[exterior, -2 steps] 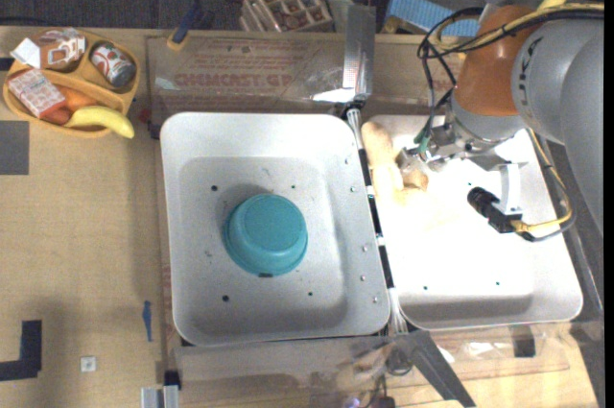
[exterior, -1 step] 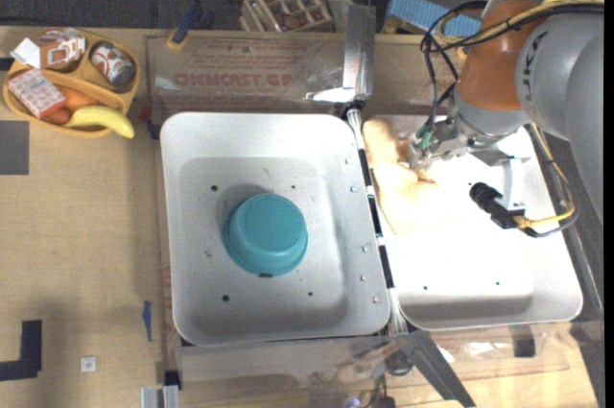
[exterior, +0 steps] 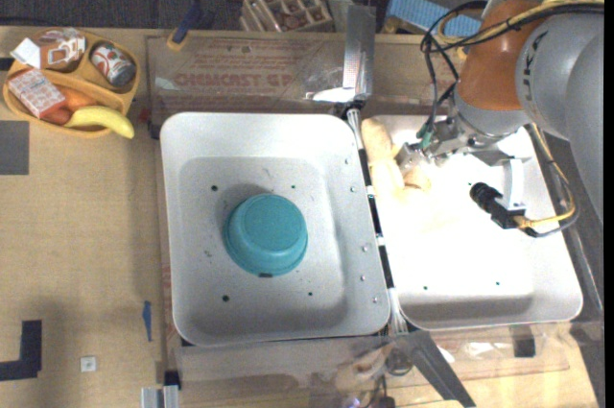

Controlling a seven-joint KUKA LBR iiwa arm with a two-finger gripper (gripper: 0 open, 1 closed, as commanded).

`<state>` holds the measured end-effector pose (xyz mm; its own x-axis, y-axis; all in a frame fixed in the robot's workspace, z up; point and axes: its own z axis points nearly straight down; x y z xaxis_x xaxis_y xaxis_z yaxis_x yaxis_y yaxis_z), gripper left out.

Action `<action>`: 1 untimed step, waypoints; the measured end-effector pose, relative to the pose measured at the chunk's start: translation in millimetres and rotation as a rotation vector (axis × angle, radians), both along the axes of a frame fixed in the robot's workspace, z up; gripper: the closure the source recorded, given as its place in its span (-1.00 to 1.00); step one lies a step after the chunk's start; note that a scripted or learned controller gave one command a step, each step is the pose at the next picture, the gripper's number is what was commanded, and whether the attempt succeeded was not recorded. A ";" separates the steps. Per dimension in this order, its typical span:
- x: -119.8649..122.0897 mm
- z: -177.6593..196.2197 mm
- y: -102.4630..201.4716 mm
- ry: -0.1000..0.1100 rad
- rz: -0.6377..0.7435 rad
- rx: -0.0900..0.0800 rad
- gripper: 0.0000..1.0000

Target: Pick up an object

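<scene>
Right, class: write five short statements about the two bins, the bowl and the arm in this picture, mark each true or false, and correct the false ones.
1. The teal bowl sits in the left bin. True.
2. The bowl stands open side up. False: it lies upside down, base showing.
3. The arm reaches over the right bin. True.
4. The gripper is above the bowl. False: it is at the far left part of the right bin, near a pale object by the divider.
5. The banana lies in the right bin. False: it lies in a yellow tray on the bench, left of both bins.
</scene>
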<state>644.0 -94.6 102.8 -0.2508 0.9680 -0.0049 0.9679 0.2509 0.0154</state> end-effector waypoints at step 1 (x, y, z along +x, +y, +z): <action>-1.2 -10.5 -1.2 0.003 0.134 -0.001 -1.00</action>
<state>642.9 -95.8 92.3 -0.3778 0.9259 -0.0053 0.9258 0.3778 0.0123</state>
